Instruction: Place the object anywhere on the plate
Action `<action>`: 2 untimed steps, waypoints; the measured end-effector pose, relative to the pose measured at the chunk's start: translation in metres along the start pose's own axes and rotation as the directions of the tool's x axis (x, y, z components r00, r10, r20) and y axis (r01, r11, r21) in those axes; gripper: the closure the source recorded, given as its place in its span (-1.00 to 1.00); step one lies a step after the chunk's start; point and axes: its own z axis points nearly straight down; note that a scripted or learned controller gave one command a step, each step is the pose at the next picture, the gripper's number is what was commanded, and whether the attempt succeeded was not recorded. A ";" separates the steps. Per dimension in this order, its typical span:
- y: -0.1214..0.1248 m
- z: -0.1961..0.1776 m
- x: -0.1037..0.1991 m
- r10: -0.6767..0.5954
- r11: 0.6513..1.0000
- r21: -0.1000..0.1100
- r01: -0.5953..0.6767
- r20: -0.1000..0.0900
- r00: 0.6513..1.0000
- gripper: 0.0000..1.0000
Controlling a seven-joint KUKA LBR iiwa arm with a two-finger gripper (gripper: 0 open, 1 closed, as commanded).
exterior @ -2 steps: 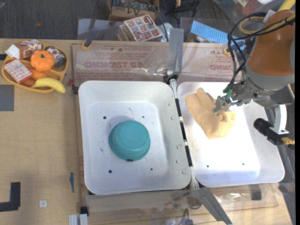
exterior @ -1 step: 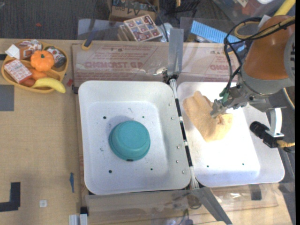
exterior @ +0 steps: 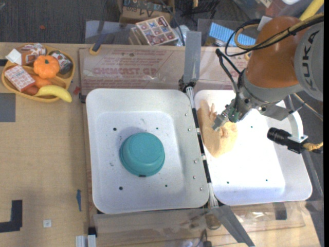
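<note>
You have the round teal plastic plate (exterior: 142, 154) in the left white bin (exterior: 103, 107); the flat tan object (exterior: 218, 138) lies in the right white bin (exterior: 288, 184), near its left wall.

Single fixed overhead camera, slanted down, both white bins (exterior: 103, 107) framed mid-distance.

The left bin (exterior: 103, 112) has wide bare floor on every side of the teal plate (exterior: 142, 154), which sits upside-down a little left of its middle — the corners and the strip along each wall lie open. Between the two bins a raised divider (exterior: 199, 138) runs front to back, topped at its far end by a grey upright post (exterior: 192, 55). In the right bin (exterior: 267, 189) the near half is bare; the far left part is taken by a tan, floppy object (exterior: 218, 138) lying against the divider wall, with the gripper (exterior: 226, 118) low over it. The arm (exterior: 280, 50) and its cables (exterior: 241, 35) overhang that bin's far right corner — a black cylindrical fitting (exterior: 280, 137) juts over its right side.
</note>
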 end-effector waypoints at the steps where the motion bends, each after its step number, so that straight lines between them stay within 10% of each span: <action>1: 0.033 0.001 0.029 -0.384 0.923 -0.002 0.384 0.005 0.923 1.00; 2: 0.077 -0.005 0.053 -0.711 0.703 -0.003 0.711 0.007 0.703 1.00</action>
